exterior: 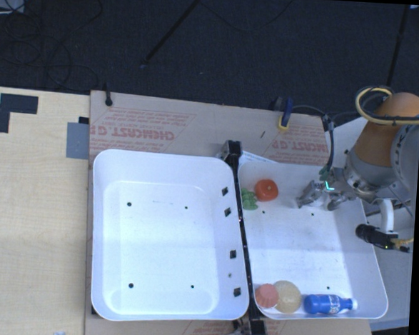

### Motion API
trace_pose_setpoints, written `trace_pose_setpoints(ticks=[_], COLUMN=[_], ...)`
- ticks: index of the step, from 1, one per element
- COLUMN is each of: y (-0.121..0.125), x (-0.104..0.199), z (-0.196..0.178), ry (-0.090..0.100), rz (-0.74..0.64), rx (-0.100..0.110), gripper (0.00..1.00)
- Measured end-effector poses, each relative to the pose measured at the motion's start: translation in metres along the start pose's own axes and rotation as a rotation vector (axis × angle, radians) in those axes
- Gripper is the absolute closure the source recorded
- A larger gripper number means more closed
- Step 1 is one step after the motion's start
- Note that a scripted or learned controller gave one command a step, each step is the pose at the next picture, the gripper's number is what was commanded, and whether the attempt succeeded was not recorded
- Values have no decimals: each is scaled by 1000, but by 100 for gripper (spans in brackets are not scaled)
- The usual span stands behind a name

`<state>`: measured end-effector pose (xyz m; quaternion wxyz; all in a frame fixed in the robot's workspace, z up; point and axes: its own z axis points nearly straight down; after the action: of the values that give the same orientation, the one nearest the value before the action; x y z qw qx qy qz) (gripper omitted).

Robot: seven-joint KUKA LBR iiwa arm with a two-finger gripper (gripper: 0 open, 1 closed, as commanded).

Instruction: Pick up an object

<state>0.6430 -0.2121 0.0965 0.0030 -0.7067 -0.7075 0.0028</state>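
In the right bin (311,242) a red-orange ball (266,189) lies near the far left corner, with a small green object (249,199) beside it against the divider. Along the near wall sit a pink round object (266,296), a tan ball (286,296) and a blue bottle (327,304) lying on its side. My gripper (319,195) hangs over the bin's far right part, well right of the red-orange ball, with nothing visible between its fingers.
The left bin (162,231) stands beside the right one, split from it by a black clip strip (235,229). Cardboard (169,128) lies behind the bins. The arm's orange band (383,136) and cables rise at the right.
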Motion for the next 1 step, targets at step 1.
trace_pose_setpoints(ticks=[1], y=[1], x=[3], z=[-57], ry=[-1], rz=[1], rx=[-11], gripper=[0])
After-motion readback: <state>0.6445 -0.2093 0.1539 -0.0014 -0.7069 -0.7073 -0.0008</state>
